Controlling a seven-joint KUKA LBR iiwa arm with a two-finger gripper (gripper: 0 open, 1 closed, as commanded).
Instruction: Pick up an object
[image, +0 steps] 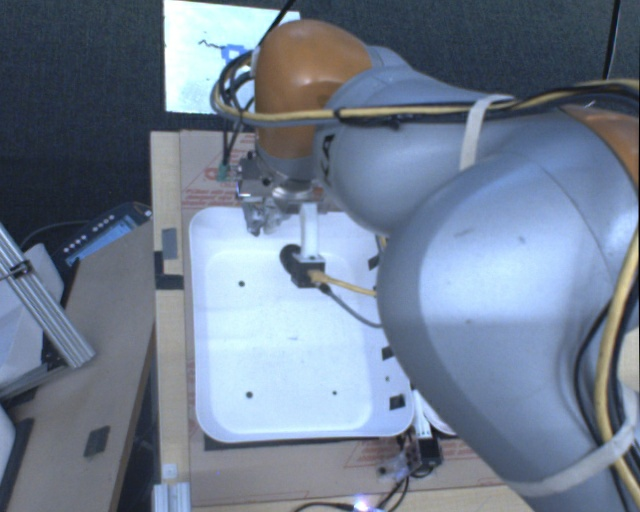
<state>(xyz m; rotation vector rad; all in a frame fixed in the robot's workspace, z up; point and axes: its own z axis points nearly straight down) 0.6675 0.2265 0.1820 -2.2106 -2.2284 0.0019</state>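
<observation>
My gripper (284, 232) hangs low over the far end of the left white bin (222, 400), just inside its back wall. The orange band (300, 70) and the grey wrist sit right above it and hide much of it from the camera. A small black piece (297, 266) with a yellow cable running off to the right sits at the gripper's lower end, just over the bin floor. I cannot tell whether anything is between the jaws. The white floor of this bin carries a few small dark dots (242, 284).
The bulky grey arm (500, 300) covers the right half of the view and the right bin. A wooden bench edge (168, 330) runs along the left bin's left side. A metal rail (45, 310) and a dark device (100, 232) lie further left.
</observation>
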